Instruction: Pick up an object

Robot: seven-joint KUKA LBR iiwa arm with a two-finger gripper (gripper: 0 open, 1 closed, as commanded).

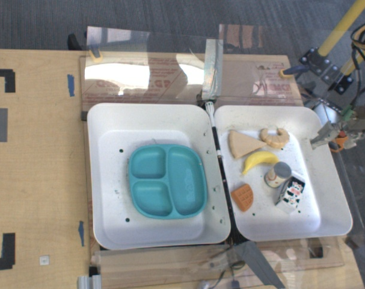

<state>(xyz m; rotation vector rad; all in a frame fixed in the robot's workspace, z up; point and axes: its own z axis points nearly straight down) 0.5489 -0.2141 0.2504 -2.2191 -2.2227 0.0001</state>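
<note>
The right bin (326,215) holds several toy foods. A tan wedge (243,143) lies by a pale curled pastry (275,138). Below them are a yellow banana (260,160) and a small grey-topped can (278,174). A black-and-white carton (290,192) and an orange waffle-like piece (243,197) lie nearer the front. My gripper (328,135) hangs over the right bin's right rim, apart from all the toys, and nothing shows in it.
The left bin (104,161) bears a teal divided plate (168,180). Clear plastic sheets and cardboard (170,77) stand behind both bins. A yellow pole with black clamps and cables (329,71) is at the upper right.
</note>
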